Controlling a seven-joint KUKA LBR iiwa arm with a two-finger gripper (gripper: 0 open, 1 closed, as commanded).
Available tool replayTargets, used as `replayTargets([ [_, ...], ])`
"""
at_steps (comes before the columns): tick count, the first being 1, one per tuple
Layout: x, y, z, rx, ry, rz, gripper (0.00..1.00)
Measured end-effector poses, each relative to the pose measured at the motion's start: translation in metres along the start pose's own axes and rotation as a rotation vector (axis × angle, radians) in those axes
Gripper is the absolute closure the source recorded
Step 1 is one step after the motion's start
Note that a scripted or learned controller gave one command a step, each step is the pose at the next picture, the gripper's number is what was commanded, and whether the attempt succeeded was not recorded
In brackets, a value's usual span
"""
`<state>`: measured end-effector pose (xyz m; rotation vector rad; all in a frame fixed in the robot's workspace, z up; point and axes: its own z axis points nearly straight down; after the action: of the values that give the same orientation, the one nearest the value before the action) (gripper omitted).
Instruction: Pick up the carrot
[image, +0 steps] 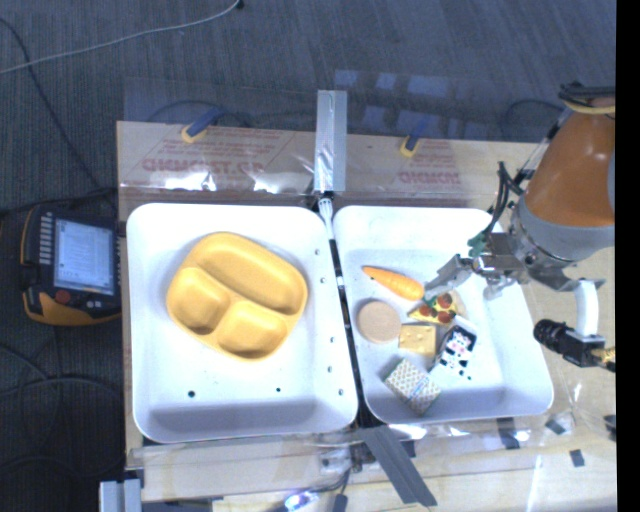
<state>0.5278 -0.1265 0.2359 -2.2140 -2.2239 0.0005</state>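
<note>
I see the carrot lying in the right bin, near the middle wall. My gripper is just beside its right end. I cannot tell what the gripper is doing. The carrot is not picked up yet.

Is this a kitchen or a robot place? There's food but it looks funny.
Probably a robot lab, not a kitchen. The arm reaches over two white bins taped to a bench. The carrot and yellow tray look like toys, and a control pad sits on the carpet.
</note>
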Motion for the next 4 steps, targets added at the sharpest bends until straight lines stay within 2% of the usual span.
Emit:
replayTargets([
  [1,0.017,0.089,0.123,0.002,-0.002,-0.108,0.00],
  [2,0.018,0.090,0.114,0.001,0.001,-0.110,1.00],
  [3,0.018,0.090,0.114,0.002,0.001,-0.110,0.00],
  [4,0.010,0.067,0.145,-0.012,-0.001,-0.019,0.00],
])
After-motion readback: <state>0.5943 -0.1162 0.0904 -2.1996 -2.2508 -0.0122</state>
